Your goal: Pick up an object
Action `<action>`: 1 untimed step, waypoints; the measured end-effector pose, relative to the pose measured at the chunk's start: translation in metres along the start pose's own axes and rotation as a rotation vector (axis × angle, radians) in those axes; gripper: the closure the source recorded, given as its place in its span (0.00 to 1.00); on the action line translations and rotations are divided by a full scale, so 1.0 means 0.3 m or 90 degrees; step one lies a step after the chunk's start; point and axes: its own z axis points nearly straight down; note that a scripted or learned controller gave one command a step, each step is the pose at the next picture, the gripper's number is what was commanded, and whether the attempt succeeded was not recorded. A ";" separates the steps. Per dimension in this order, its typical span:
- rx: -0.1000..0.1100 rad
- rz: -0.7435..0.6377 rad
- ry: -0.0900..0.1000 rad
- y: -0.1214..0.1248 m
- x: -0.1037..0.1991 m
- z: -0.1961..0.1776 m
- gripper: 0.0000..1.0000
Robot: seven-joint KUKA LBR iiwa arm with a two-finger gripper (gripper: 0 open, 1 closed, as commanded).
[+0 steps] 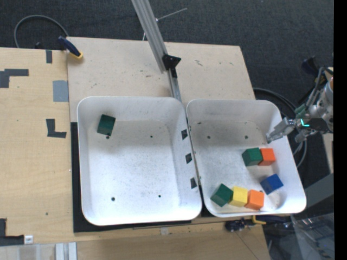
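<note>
The right bin holds several blocks. A green block touches an orange block near the bin's right side. A blue block lies below them. Along the front wall a green block, a yellow block and an orange block sit in a row. A lone dark green block rests in the left bin, upper left. My gripper hangs over the right bin's right rim, up and right of the green and orange pair. I see nothing held in it.
A slanted metal rail runs down from the top to the junction of the two bins. Cables hang beside the arm at the right. A blue and yellow clip lies on the bench at the upper left.
</note>
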 end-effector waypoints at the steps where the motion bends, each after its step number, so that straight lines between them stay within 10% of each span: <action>1: -0.003 -0.001 -0.001 0.003 0.001 -0.008 0.00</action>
